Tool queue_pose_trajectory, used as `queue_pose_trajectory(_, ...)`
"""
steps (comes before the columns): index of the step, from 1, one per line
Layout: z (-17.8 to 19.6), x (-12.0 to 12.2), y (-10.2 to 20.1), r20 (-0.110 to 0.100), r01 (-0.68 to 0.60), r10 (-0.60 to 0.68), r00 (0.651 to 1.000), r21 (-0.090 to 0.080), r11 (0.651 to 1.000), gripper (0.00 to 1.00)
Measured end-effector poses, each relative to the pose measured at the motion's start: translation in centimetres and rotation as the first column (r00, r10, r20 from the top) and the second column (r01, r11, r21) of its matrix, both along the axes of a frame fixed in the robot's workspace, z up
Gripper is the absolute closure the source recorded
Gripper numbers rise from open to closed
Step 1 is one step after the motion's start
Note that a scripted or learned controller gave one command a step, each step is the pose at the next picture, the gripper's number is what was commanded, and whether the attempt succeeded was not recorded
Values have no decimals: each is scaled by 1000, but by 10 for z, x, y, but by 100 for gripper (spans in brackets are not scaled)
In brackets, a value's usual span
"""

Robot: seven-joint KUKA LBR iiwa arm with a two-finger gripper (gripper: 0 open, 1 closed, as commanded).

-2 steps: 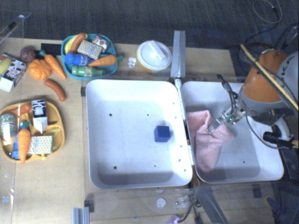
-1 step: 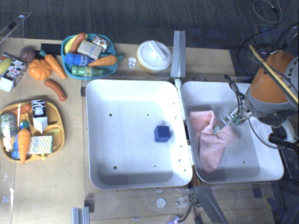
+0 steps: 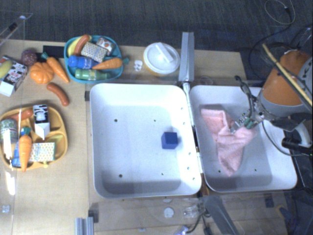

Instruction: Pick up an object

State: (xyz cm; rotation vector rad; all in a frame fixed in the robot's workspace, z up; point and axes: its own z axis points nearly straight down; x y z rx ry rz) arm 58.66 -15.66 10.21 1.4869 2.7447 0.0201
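Dark carpet borders a wooden desk [image 3: 78, 131] with two white bins [image 3: 142, 94], where the claw [image 3: 243, 124] pinches a pink cloth [image 3: 230, 138] at right.

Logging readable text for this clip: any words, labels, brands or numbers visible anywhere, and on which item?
No text can be read in this view.
Small printed cartons in the blue bowl: patterned print, too small and blurred to read.
Black-and-white carton on the yellow plate: markings blurred, unreadable.
Black-and-white carton at the left edge: unreadable.
Blue cube, pink cloth, white bins: no markings visible.
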Motion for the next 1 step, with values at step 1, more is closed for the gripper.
queue_pose_trajectory(1,82,59,91,-18,-48,48,999,-1,999,100)
